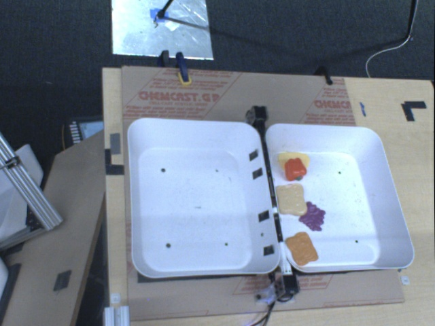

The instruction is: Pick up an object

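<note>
Several small toy foods lie along the left side of the right bin (pixel 380 182). A red pepper-like piece (pixel 295 170) rests on a yellow piece (pixel 299 159) near the bin's back left. Below them lies a tan slice (pixel 291 200), with a purple bunch (pixel 313 216) just to its right. An orange-brown piece (pixel 301 248) sits in the front left corner.
The left bin (pixel 197 195) adjoins the right one, joined by black clips (pixel 258 174) along the shared wall. Both stand on a brown board (pixel 204 94). A shiny metal sheet (pixel 162 17) lies beyond the bench, and an aluminium frame (pixel 27 192) stands at the left.
</note>
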Available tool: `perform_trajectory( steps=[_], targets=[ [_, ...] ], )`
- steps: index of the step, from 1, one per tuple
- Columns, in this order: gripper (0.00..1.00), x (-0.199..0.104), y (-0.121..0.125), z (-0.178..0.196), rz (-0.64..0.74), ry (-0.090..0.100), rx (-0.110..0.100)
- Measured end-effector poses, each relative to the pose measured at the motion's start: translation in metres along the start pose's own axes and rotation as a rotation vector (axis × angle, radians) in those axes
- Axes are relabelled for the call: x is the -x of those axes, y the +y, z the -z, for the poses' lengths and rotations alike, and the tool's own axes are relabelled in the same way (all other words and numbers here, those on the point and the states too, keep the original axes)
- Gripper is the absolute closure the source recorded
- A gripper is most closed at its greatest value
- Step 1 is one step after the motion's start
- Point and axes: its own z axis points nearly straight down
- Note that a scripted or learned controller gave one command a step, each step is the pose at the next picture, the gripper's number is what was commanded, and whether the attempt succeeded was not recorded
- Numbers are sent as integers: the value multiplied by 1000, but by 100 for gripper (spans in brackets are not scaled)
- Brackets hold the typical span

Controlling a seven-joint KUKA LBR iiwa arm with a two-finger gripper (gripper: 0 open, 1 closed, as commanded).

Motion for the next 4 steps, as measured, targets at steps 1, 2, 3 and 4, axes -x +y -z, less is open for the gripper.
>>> perform_trajectory(
  steps=[1, 2, 3, 4],
  targets=[
    [100, -49, -4, -175, 6, 12, -26],
    [100, -105, 5, -88, 13, 8, -5],
    [100, -180, -1, -53, 11, 9, -10],
    [100, -230, -1, -14, 12, 10, -10]
  ],
)
